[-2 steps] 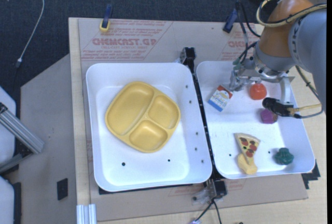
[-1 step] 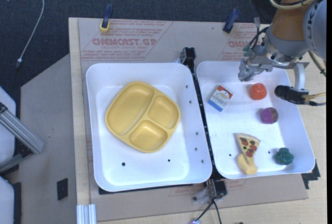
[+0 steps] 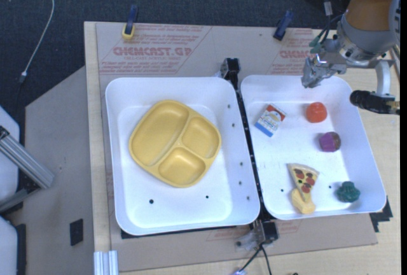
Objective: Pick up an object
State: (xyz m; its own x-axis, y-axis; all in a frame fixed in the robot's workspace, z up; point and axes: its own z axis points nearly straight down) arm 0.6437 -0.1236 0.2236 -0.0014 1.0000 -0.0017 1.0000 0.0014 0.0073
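A: Step in hand? Entry: approach. The gripper [image 3: 311,79] hangs over the far rim of the right bin [image 3: 280,207], nothing between its fingers. Whether they are spread or closed, I cannot tell at this angle.

B: Candidates, and where?

A: All in the right bin. Count: one small carton [image 3: 269,120], one orange ball [image 3: 316,112], one purple lump [image 3: 329,141], one pizza slice [image 3: 303,187], one green lump [image 3: 348,191]. Five items. The orange ball lies nearest the gripper, just below it in view.

B: Left bin [image 3: 121,159]?

A: One yellow divided plate [image 3: 175,142], three compartments.

B: Next move?

A: My judgement: settle over one item, likely the ball, descend straight, close. The ball is round and may roll off-centre.
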